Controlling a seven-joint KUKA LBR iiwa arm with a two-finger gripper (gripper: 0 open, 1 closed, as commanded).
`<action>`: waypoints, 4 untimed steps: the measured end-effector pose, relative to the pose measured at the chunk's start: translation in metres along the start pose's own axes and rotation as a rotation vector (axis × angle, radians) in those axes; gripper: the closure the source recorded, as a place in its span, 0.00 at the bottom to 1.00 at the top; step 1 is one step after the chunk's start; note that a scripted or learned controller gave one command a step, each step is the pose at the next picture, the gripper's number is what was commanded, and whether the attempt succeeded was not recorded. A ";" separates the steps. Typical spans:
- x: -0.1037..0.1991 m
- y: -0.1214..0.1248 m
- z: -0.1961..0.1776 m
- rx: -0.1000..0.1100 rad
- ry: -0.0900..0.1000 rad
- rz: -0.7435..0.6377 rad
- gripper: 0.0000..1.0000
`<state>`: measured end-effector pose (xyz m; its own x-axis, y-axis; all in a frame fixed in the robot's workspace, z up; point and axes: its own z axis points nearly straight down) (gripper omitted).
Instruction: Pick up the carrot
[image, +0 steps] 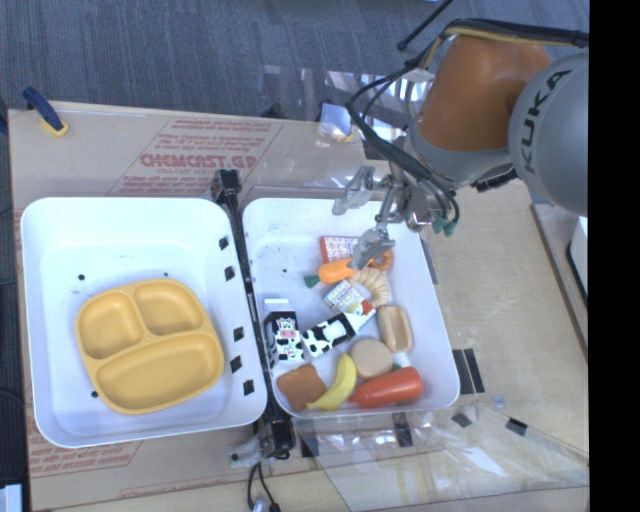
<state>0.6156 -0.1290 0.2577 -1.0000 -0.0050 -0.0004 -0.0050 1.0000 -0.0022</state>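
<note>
Carrot (337, 270) in rt bin, just left of hand (372, 243); can't tell hand's grip state.

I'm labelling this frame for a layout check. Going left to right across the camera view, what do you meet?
Blue clip → yellow plate → cow carton → banana → hot dog → arm.

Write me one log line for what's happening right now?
arm: reaching into right bin | gripper: above carrot, no hold seen | carrot: lying among toy food | left bin: yellow plate
</note>
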 end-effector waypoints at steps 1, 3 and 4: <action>0.015 -0.006 0.103 -0.003 0.010 0.001 0.00; 0.011 -0.039 0.155 -0.003 -0.003 -0.035 1.00; 0.055 -0.039 0.119 -0.001 -0.001 0.039 1.00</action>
